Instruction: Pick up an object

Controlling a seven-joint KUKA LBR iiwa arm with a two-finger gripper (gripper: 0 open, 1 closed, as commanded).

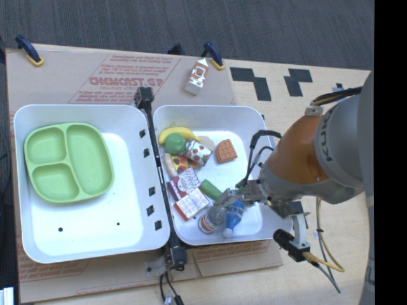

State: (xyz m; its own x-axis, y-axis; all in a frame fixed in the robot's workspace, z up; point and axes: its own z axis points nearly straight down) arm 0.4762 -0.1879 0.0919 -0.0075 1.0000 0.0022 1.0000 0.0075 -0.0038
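The arm lowers its gripper (230,202) into the right bin (254,116), descent under way; whether the fingers are spread or clenched cannot be told. A blue-capped bottle (233,218) lies just below them; next they need to close squarely on one item.

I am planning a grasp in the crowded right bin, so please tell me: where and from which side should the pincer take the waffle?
Take the waffle by two opposite edges, coming straight down from above. It lies flat on the right bin floor, with bare white floor on its right and lower sides, so fingers probably fit there. Its left edge sits close to the pizza slice, so avoid closing across that side.
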